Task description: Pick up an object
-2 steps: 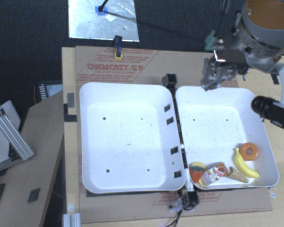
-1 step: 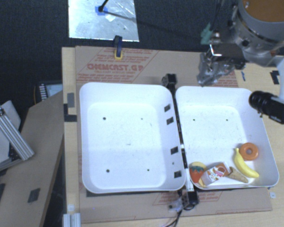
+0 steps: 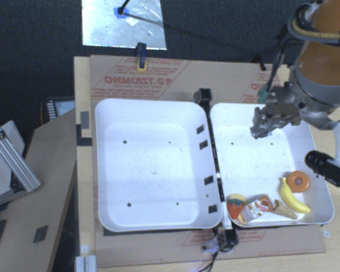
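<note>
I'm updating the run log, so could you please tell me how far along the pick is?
Nothing looks picked yet: the banana, the orange ring and the other small toys all lie at the near edge of the right bin. In hand: the end effector hangs above that bin's far part, apart from them. Left: reaching an object, grasping it and lifting it.

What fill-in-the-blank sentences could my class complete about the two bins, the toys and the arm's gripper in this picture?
1. The curved yellow toy banana lies in the shallow white ____ bin.
2. The round orange toy with a dark centre lies right beside the ____.
3. The grey arm's two-finger gripper is above the right bin's ____ half.
4. The toys are grouped in the right bin's ____ corner.

Missing words: right; banana; far; near right
</note>
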Available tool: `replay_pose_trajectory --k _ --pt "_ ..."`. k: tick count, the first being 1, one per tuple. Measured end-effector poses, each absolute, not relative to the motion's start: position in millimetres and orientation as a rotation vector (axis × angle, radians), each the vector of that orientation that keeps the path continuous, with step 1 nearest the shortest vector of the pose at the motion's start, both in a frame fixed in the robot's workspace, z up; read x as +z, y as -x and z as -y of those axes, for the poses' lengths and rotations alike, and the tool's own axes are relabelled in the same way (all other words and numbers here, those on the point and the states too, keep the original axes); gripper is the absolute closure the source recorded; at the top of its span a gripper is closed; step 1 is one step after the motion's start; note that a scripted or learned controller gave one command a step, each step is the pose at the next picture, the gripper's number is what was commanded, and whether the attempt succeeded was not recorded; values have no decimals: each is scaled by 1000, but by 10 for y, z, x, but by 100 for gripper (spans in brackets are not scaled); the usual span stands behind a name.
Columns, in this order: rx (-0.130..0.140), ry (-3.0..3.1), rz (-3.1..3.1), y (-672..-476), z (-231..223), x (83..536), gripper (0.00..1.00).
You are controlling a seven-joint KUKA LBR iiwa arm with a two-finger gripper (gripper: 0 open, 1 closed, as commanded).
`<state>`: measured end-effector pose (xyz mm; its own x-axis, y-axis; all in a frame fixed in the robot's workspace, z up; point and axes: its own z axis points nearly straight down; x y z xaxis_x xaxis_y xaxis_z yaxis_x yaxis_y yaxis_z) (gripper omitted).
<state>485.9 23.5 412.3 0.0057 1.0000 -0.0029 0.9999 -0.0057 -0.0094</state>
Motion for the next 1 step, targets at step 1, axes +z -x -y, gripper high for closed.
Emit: replay_pose_trajectory --k 1 --pt "-16 2229 2228 -5078 -90 5190 100"
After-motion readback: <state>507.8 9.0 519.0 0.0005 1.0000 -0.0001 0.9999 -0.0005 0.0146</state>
